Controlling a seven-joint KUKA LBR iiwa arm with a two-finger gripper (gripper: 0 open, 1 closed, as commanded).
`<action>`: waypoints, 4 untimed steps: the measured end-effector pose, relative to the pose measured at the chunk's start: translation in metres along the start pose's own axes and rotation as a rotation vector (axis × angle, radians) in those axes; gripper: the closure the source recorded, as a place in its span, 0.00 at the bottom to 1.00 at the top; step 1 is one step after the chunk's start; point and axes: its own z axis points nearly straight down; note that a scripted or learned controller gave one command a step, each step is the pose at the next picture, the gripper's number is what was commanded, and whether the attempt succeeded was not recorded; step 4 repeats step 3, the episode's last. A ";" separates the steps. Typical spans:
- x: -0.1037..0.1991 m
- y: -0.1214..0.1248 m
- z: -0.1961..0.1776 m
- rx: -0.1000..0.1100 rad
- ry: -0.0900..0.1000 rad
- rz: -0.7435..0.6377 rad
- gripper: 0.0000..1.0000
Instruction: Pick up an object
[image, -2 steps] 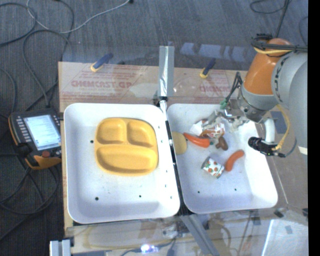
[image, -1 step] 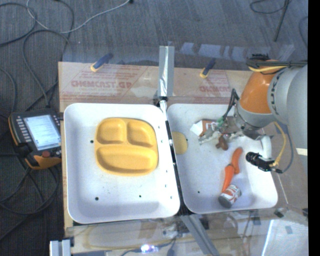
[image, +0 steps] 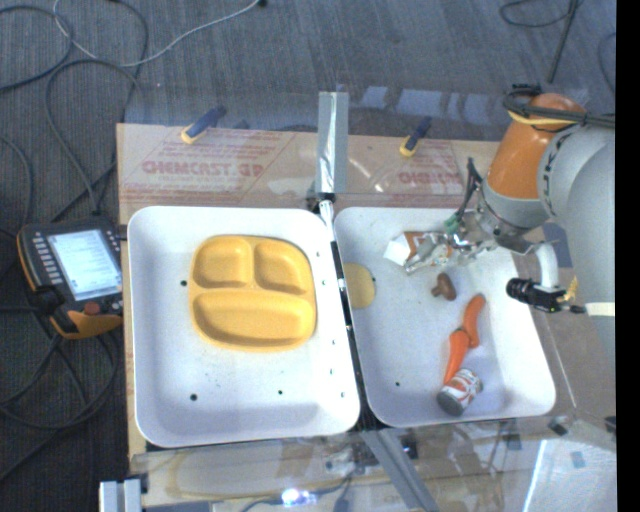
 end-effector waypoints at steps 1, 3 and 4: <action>-0.001 -0.003 -0.009 0.012 0.001 -0.001 1.00; 0.116 -0.035 -0.091 -0.012 -0.011 -0.216 1.00; 0.116 -0.035 -0.091 -0.012 -0.011 -0.216 1.00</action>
